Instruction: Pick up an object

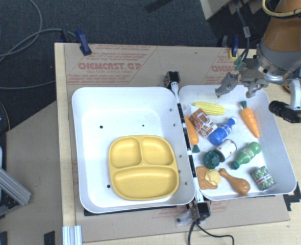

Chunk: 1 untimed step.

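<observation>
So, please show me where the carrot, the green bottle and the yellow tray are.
carrot (250,121), camera view, middle of the orange body
green bottle (245,155), camera view, middle of the body
yellow tray (143,167), camera view, ridge between its compartments

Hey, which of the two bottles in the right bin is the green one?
The green bottle, lying at a slant near the bin's right side, beside the small green can. The other bottle is blue with a white cap, nearer the middle.

yellow divided plate (142,167) in left bin (89,116)
</observation>
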Each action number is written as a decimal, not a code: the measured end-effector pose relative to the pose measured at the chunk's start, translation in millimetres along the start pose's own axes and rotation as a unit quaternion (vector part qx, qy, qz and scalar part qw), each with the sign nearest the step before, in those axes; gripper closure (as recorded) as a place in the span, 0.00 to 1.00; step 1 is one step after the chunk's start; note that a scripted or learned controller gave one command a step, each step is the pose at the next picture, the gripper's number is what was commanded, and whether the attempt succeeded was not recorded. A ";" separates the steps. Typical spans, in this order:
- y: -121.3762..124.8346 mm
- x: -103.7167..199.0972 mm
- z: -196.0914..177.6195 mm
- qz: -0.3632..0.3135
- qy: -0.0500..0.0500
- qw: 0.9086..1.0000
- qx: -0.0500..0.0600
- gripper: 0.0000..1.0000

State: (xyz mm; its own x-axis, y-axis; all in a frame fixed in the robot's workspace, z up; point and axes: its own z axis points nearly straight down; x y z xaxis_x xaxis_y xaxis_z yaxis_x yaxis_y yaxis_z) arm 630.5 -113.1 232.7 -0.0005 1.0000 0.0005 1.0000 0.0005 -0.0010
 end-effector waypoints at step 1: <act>-8.1 21.8 93.2 -0.001 0.001 1.000 0.005 0.00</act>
State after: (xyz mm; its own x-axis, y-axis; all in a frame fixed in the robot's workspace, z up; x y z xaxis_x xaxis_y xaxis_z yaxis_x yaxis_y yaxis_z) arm 622.3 -91.3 139.5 -0.0017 1.0000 0.0028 0.9999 0.0017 -0.0112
